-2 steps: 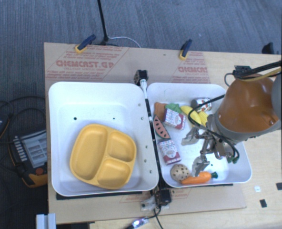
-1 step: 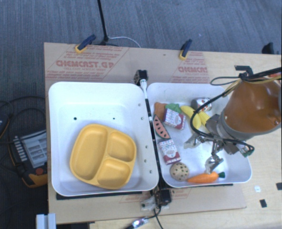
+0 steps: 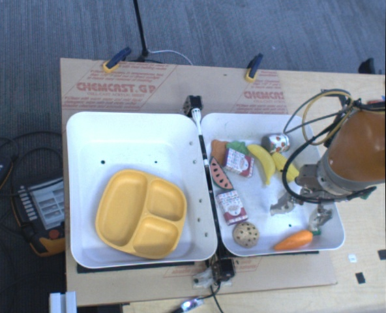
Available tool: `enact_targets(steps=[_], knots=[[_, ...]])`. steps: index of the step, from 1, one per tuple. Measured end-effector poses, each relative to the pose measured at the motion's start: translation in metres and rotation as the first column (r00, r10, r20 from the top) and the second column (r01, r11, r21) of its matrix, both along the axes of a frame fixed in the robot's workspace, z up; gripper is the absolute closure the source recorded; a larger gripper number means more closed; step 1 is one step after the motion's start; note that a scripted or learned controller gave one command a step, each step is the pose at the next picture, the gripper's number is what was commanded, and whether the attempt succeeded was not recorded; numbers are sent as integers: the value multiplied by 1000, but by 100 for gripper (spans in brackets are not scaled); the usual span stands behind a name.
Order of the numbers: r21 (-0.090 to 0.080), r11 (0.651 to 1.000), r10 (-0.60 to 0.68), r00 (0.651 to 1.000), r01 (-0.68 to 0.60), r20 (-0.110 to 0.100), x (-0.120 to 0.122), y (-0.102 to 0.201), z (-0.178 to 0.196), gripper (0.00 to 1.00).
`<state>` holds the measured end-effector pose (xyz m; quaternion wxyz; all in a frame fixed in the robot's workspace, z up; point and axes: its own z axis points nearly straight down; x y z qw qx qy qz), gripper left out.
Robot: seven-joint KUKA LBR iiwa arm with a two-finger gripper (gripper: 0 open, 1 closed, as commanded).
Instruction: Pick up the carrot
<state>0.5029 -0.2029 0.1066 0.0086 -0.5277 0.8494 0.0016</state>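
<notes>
A tan surface (image 3: pixel 115 90) fills the middle of the frame and carries 2 shallow white bins side by side. The left bin (image 3: pixel 82 132) holds a yellow tray (image 3: pixel 141 212) with 3 compartments, lying toward the lower middle of that bin.

The right bin (image 3: pixel 336 237) holds several small items. The carrot (image 3: pixel 293 240), orange with a green tip at its right end, lies flat near the bin's lower right corner, close to the front wall and apart from the other items. To its left, near the lower middle of the bin, sits a round tan ball with dark dots (image 3: pixel 246 234). Above that lies a small red and white packet (image 3: pixel 233 207), and further up a second red and white packet (image 3: pixel 239 162). A watermelon slice (image 3: pixel 220 173) lies along the bin's left wall. A yellow banana (image 3: pixel 265 162) lies in the upper middle of the bin, with a small rounded silver and red item (image 3: pixel 276 141) just above it.

The grey arm with its orange band (image 3: pixel 357 149) reaches in from the right of the frame, with black and yellow cables looping above it. The end effector (image 3: pixel 302 210) hangs over the right part of this bin, just above and slightly left of the carrot. Its 2 fingers (image 3: pixel 283 206) stand spread apart and hold nothing. The right finger's tip sits just above the carrot's green end; I cannot tell whether it touches.
</notes>
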Motion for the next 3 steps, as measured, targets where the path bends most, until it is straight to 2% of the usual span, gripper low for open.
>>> enact_targets(steps=[1, 2, 3], knots=[[2, 922, 387, 922, -387, 13, -9, -4, -14, 0], [-19, 985, 173, 985, -173, 1, -13, 29, -15, 0], [-3, 891, 453, 891, -453, 6, -12, 1, -15, 0]])
